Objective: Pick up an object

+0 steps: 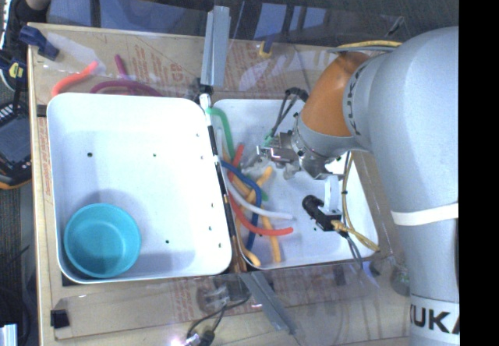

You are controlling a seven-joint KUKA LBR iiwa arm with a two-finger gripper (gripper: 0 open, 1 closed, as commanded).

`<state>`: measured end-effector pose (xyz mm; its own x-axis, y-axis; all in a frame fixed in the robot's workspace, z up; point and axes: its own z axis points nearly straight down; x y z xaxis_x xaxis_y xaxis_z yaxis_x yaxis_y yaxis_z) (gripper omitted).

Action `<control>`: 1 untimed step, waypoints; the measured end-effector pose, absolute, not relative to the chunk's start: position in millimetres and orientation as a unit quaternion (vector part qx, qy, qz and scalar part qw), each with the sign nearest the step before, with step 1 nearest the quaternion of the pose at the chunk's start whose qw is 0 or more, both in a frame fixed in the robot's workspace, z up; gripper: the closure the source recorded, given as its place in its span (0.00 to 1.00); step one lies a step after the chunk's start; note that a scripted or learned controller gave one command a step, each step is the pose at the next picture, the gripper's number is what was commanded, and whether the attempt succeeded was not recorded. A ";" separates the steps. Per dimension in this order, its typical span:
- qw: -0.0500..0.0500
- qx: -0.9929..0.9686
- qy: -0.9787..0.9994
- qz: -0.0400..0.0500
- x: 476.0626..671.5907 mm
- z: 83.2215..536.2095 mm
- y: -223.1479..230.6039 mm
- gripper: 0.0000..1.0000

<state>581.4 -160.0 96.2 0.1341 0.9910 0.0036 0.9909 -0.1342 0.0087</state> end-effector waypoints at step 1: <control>0.003 0.752 0.659 0.005 582.4 106.8 -160.0 1.00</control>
